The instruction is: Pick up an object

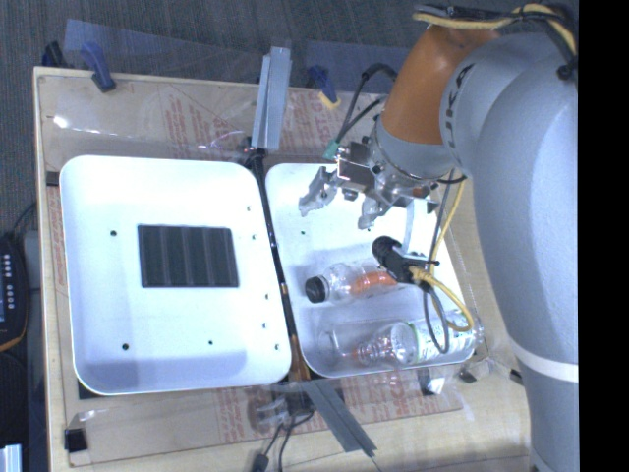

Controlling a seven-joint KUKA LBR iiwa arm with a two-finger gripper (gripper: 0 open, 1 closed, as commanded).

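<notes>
A pale wood tabletop sits on a dark grey carpet floor. Clear plastic sheet with red writing covers it. Blue clips hold the sheet at the far edge. Light shines bright.

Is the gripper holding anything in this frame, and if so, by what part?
Nothing is held. The gripper hangs open over the right bin, with no object between its fingers. Both clear plastic bottles lie in the bin nearer the camera.

Two bins, two clear bottles.
</notes>
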